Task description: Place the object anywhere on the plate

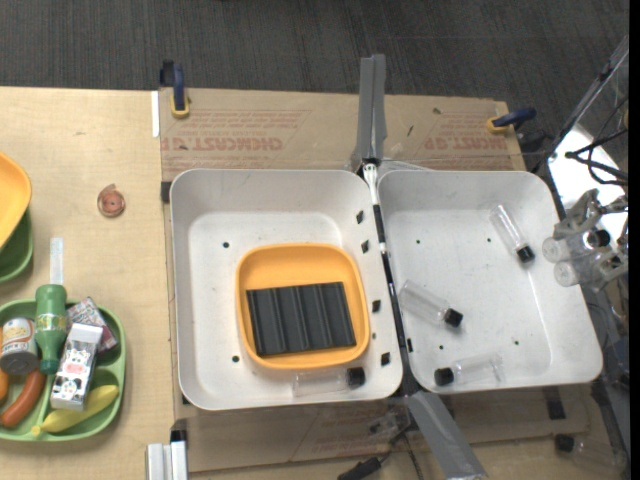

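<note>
An orange plate (300, 260) lies in the left bin (200, 298), and a black ridged slab (302, 318) covers its middle. A clear vial with a black cap (325, 380) lies in front of the plate, by the bin's near wall. Three more clear capped vials lie in the right bin (540, 358): one at the back right (510, 233), one near the middle (430, 305) and one at the front (468, 372). My gripper (585, 243) hangs at the right bin's outer right rim, apart from all the vials and blurred against clutter.
A grey divider post (371, 108) rises between the bins at the back. On the wooden bench to the left stand a green tray of toy food (60, 368) and an orange bowl (10, 203). Clamps (177, 88) hold the cardboard behind the bins.
</note>
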Action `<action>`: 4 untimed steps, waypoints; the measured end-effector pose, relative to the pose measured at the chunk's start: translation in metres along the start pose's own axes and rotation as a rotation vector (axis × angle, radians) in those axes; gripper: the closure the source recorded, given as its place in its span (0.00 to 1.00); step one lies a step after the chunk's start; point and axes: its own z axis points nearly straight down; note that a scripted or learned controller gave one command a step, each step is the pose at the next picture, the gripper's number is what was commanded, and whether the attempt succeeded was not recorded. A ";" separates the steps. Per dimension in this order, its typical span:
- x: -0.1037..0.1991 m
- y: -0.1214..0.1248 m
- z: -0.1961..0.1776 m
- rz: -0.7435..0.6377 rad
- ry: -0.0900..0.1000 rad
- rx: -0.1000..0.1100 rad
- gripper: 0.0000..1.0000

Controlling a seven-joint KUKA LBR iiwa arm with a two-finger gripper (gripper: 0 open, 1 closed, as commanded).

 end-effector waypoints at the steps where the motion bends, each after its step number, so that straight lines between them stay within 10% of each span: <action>1: -0.024 -0.007 -0.005 -0.267 0.000 -0.001 1.00; 2: -0.042 -0.012 -0.025 -0.594 -0.001 -0.001 1.00; 3: 0.020 0.006 0.021 -0.736 0.003 -0.006 1.00; 4: -0.025 -0.007 0.009 -0.995 -0.001 -0.003 1.00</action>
